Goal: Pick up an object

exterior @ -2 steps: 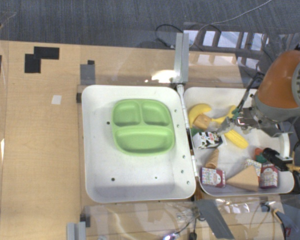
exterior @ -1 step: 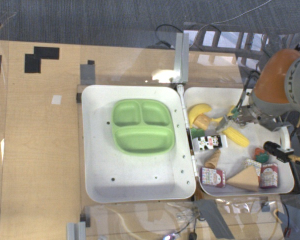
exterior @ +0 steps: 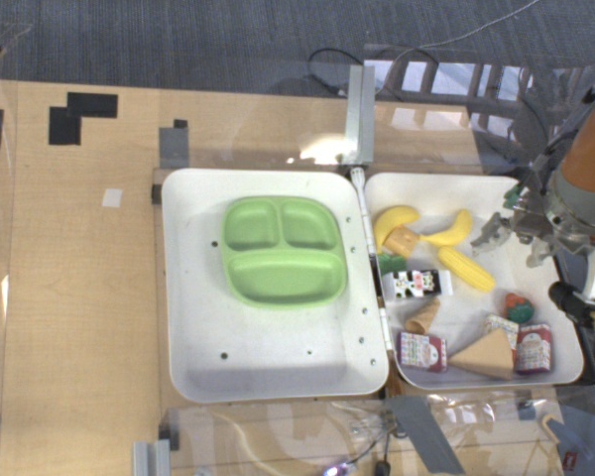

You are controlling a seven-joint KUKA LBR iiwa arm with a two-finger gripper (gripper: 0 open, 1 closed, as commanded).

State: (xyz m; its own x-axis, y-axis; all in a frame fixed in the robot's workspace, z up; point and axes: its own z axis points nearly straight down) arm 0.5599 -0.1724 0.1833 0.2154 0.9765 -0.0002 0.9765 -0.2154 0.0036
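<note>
My gripper (exterior: 516,242) hangs over the right part of the right bin (exterior: 476,188), open, with nothing between its fingers. Just to its left lie a yellow banana (exterior: 450,230) and a yellow corn cob (exterior: 465,269). Another yellow fruit (exterior: 395,221) with a tan block (exterior: 403,241) sits at the bin's left side. Below them is a black-and-white carton (exterior: 415,284). A red and green fruit (exterior: 517,307) lies under the gripper's near side.
Along the right bin's front edge are a cone (exterior: 422,316), two red-labelled packets (exterior: 422,351) (exterior: 533,349) and a tan wedge (exterior: 486,357). The left bin (exterior: 193,266) holds a green divided plate (exterior: 282,250). A metal divider (exterior: 360,127) stands between the bins.
</note>
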